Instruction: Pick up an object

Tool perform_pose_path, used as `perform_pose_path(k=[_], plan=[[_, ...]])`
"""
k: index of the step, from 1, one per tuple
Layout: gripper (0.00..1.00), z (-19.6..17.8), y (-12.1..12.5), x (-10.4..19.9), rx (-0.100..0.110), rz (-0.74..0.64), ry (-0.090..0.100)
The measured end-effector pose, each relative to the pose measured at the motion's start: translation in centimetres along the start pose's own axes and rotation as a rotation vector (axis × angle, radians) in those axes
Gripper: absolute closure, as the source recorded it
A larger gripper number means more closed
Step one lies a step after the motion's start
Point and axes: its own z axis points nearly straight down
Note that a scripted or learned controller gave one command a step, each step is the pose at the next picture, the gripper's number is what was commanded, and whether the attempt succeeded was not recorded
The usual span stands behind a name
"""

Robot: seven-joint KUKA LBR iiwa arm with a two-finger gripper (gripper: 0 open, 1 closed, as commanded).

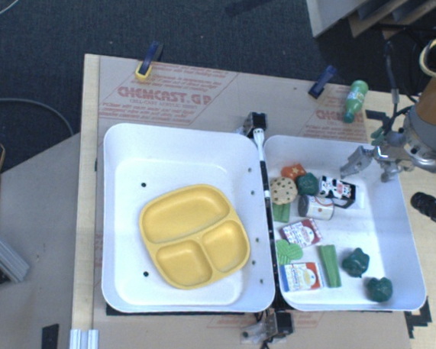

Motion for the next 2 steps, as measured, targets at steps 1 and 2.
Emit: perform_pose_path(k=[1,2], plan=[[0.00,4.76,0.51,-0.88,-0.008,0.001,0.002],[0.00,5.00,1.08,-0.94,-0.026,-0.002,-0.006]])
